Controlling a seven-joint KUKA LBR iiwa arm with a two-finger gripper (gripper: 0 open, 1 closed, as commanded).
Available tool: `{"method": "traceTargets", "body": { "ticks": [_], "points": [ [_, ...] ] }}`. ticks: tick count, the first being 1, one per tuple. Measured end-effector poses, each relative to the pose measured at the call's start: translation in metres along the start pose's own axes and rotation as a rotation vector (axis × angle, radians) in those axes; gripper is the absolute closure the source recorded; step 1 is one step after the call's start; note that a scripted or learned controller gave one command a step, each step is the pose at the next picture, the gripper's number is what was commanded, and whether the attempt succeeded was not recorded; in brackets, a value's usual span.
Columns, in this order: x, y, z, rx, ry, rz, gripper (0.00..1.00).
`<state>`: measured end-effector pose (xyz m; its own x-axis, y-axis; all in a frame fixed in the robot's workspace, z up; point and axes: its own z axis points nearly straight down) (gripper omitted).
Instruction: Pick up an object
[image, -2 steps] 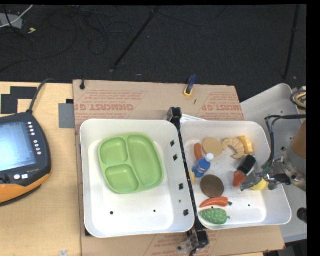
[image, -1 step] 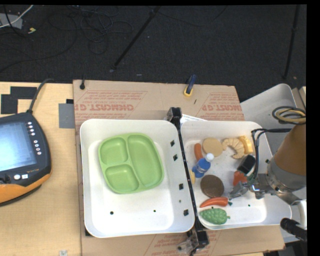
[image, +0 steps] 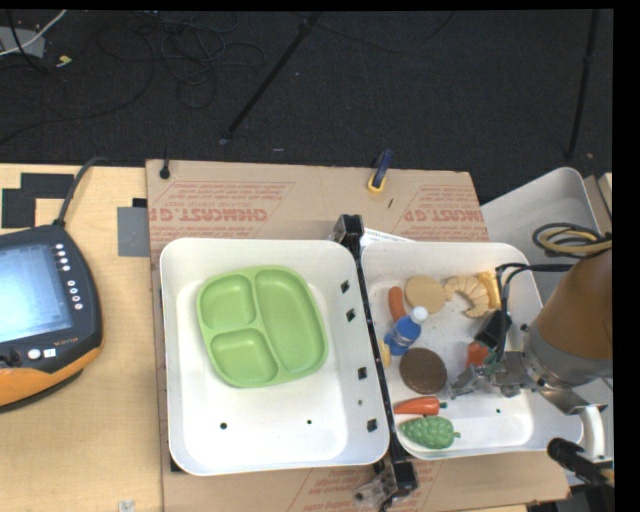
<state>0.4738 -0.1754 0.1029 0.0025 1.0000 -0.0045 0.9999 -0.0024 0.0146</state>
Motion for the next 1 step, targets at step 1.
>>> {"method": "traceTargets", "body": {
  "ticks": [1],
  "points": [
    [0.0003, -0.0066, -0.0002, 0.025, 0.01, 0.007, 1.0]
  ]
}}
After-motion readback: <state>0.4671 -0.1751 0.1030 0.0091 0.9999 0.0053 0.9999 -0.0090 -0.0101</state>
